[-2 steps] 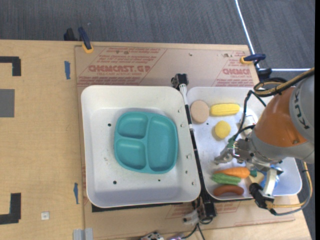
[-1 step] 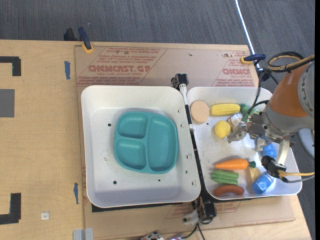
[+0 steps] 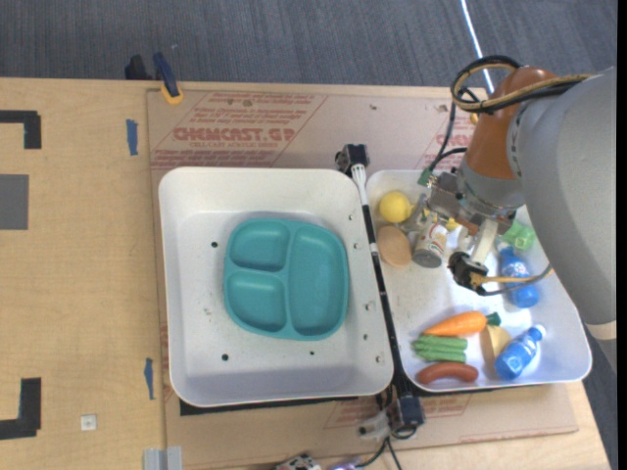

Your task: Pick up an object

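My gripper (image 3: 440, 234) is down in the right bin (image 3: 563, 375), in its upper left part. A small silver can (image 3: 428, 254) sits right at the gripper's tip, partly hidden by it. Just left of the can lie a tan egg-shaped object (image 3: 394, 248) and a yellow ball (image 3: 395, 207). A blue toy (image 3: 513, 263), a blue ball (image 3: 526, 296) and a green piece (image 3: 520, 236) lie to the gripper's right. Nearer the front are a carrot (image 3: 458, 324), green beans (image 3: 441, 347), a red sausage (image 3: 448, 372) and a blue bottle (image 3: 517, 352).
The left bin (image 3: 186, 262) holds a teal divided plate (image 3: 288, 276). A ridge between the two bins runs just left of the gripper. My grey arm (image 3: 578, 184) covers the right bin's far right side. A yellow wedge (image 3: 496, 339) lies beside the bottle.
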